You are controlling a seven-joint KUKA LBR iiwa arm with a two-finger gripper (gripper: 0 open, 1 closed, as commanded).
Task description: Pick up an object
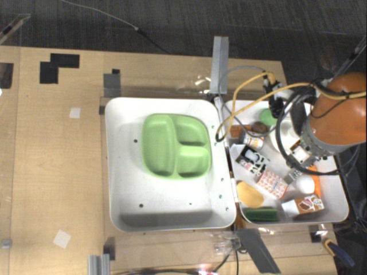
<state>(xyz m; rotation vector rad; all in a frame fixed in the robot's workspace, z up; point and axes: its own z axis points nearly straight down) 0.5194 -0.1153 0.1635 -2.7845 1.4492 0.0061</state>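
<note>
So the left bin (120,153) has a green tray (175,145) sitting about in its middle. Right of that tray, the other bin (338,208) is full of clutter: a yellow piece (250,195), a dark green bar (263,214), a patterned packet (270,183) and a small carton (308,204). The arm (338,116) hangs over that bin, and its pincer is hidden, so can't tell its state.

One camera looked down at a slant from above the worktop (51,171), fairly far back. Both white bins (166,216) fit; the arm (341,116) entered at three o'clock, seemingly cropped.
</note>
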